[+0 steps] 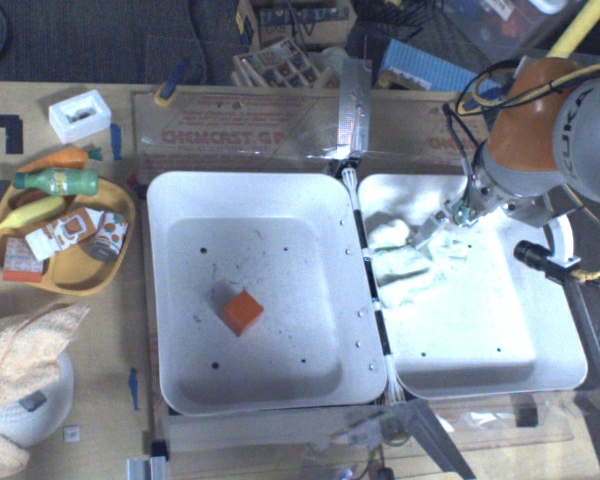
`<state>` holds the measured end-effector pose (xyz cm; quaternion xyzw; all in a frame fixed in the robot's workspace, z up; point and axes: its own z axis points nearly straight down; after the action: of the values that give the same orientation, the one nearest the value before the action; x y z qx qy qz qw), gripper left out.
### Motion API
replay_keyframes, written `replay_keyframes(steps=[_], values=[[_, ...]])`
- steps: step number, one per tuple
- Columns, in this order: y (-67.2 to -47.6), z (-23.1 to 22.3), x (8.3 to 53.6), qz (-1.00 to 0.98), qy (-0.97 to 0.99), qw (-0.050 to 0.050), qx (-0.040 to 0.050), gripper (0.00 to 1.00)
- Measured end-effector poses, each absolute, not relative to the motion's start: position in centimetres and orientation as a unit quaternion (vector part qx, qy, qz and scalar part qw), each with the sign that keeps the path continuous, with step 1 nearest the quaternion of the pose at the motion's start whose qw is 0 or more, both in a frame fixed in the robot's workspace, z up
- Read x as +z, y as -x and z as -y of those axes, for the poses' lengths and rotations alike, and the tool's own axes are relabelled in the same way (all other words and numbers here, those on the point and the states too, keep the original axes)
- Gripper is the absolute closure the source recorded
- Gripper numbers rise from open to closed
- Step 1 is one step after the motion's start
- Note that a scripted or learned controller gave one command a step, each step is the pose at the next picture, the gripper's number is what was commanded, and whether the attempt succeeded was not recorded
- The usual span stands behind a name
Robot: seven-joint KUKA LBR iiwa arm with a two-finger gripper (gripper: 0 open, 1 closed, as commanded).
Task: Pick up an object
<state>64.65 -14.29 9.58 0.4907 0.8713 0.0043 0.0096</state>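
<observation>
Low over the right bin (540,363), the gripper (427,230) nears pale objects (395,253); whether it grips anything, I cannot tell.

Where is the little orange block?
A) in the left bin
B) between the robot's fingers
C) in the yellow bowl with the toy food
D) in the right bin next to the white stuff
A: the orange block sits alone on the floor of the left bin, far from the gripper, which is over the right bin.

Wooden bench (60,103), dark carpet floor (90,23), cluttered crates (280,28) behind
</observation>
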Motion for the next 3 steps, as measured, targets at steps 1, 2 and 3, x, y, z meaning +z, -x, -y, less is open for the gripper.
replay_keyframes(steps=[1,2,3], values=[[-64.8,17.3,9.5,-0.853,-0.521,0.010,0.0048,0.00],[-66.9,12.6,9.5,-0.840,-0.542,0.009,-0.0035,0.00],[-66.7,14.1,10.1,-0.873,-0.487,0.002,0.0000,0.00]])
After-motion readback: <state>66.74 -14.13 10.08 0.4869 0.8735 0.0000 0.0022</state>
